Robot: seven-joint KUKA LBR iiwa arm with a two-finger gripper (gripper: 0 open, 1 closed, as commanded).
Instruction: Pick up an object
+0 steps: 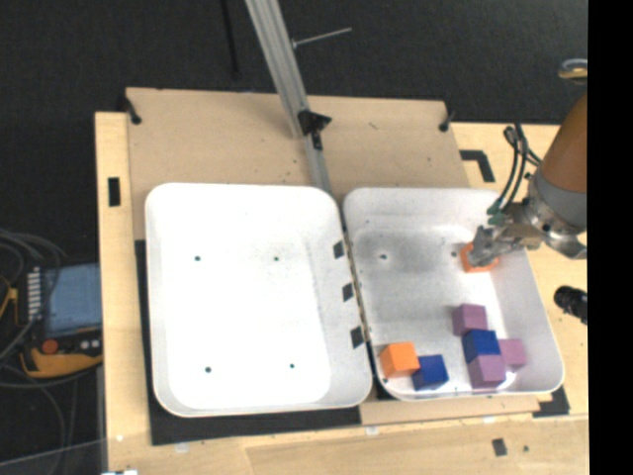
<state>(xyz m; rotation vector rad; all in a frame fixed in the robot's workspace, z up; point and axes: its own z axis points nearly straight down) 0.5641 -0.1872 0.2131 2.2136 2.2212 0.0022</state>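
My gripper (482,252) is low over the right bin (415,236), near its right side. A small orange block (476,262) sits right under the fingertips, mostly covered by them, and I cannot see whether they grip it. Several more blocks lie along the bin's front: an orange cube (400,358), a blue block (431,371), a purple cube (470,318), a dark blue cube (481,343), a purple block (487,369) and a pinkish-purple block (512,352).
The left bin (247,295) lies beside the right one, with a row of black clips (348,290) between them. A metal pole (282,62) slants up from the back of the bench. Cables and a blue box (71,300) lie off the bench's left edge.
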